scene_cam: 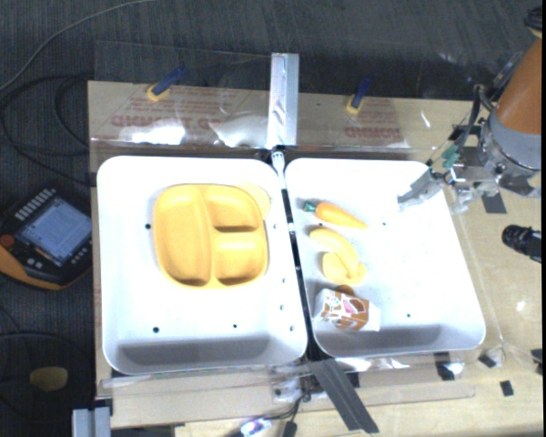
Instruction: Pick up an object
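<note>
Four small objects are lying in the right bin [437, 280], clustered along its left wall: I am looking at a toy carrot [338, 214] nearest the far edge, a pale yellow banana-like piece [328, 238] just below it, a rounder yellow piece [338, 264] touching that one, and a small brown-and-white packet [346, 310] sitting nearest the front rim. None of them is being held. Nothing is lying over them, and the white floor to their right is stretching bare toward the arm. The gripper [417, 194] is hanging over the far right part of the same bin, well apart from the cluster, its grey tip pointing left and down; I cannot tell from my screen how the jaws are standing. The orange band [528, 94] above the wrist is showing at the right edge. In the left bin [127, 326] a yellow divided tray [211, 235] is resting. Two blue-and-yellow clamps [164, 84] are gripping the clear sheet along the bench's far side, and a handheld controller [38, 235] is lying on the dark floor to the left.
</note>
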